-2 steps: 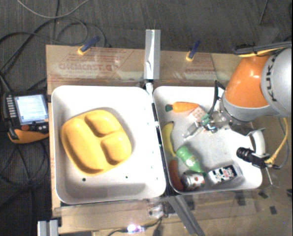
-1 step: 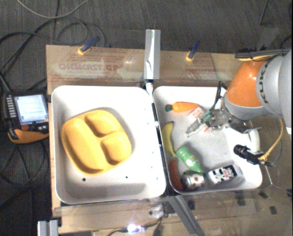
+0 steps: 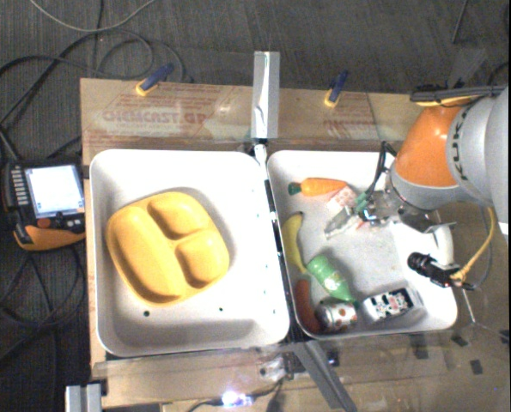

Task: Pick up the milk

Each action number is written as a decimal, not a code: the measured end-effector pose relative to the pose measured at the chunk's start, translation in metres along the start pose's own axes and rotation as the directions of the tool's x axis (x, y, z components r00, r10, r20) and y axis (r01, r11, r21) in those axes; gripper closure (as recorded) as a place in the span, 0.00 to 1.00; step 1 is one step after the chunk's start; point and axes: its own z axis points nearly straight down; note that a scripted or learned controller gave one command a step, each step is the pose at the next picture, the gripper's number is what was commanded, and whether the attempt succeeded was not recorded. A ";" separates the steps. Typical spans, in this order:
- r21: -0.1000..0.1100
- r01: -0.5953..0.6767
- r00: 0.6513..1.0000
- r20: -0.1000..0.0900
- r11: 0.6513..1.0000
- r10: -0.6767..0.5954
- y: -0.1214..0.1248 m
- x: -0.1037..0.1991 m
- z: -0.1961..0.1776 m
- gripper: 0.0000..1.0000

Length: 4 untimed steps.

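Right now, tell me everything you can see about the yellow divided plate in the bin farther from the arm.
The yellow plate is a rounded-square dish that looks like smooth moulded plastic, all one colour. Raised ridges split it into three compartments: one large, two smaller. It lies right way up on the floor of the white bin, turned at a diagonal to the bin's walls and sitting near the middle, apart from all four walls. The bin floor is all it touches.

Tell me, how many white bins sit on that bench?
2. The left bin holds a yellow tray; the right bin holds the carrot, banana and other items.
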 end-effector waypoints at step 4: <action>0.002 -0.059 0.998 0.006 0.998 0.059 0.037 -0.032 0.001 0.00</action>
